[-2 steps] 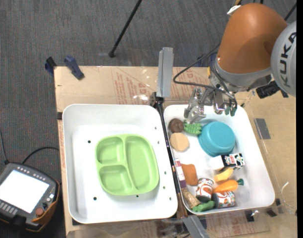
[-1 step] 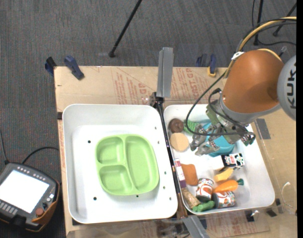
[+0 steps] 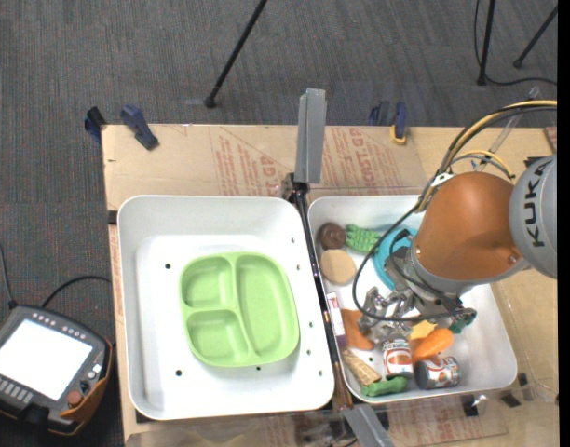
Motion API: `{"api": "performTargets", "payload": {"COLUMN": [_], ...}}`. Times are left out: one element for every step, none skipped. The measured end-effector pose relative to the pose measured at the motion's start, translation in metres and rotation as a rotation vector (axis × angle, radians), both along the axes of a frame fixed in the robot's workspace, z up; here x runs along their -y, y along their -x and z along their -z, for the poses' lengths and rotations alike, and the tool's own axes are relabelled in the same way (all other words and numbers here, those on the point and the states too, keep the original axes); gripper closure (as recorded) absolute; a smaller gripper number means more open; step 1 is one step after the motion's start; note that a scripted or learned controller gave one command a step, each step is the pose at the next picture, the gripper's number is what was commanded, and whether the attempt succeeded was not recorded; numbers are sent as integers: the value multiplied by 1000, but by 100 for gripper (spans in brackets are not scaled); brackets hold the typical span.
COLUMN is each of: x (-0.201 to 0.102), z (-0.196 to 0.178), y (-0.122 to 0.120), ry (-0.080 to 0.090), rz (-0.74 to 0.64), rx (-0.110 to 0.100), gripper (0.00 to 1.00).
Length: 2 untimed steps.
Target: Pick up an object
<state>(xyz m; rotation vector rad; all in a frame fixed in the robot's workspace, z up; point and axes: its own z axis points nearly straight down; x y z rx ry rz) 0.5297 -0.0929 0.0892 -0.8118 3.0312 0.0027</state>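
Grey carpet around cardboard-covered tabletop (image 3: 220, 156), left white bin (image 3: 136, 250) holds green divided plastic tray (image 3: 238, 308), right white bin (image 3: 495, 343) holds small cans (image 3: 438, 372), toy food; pincer (image 3: 401, 310) low among them, grip state unclear.

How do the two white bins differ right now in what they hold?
The left bin holds a single green divided tray lying flat near its middle; the right bin holds a crowded jumble of small items, including two cans. The arm hangs over the right bin, not the left bin. Both are shallow, white and sit side by side.
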Motion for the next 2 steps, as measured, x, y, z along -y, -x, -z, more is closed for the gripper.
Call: {"api": "performTargets", "payload": {"x": [0, -1], "z": [2, 1], "y": [1, -114], "ry": [0, 0], "rz": [-1, 117], "rx": [-2, -1], "gripper": [0, 0]}}
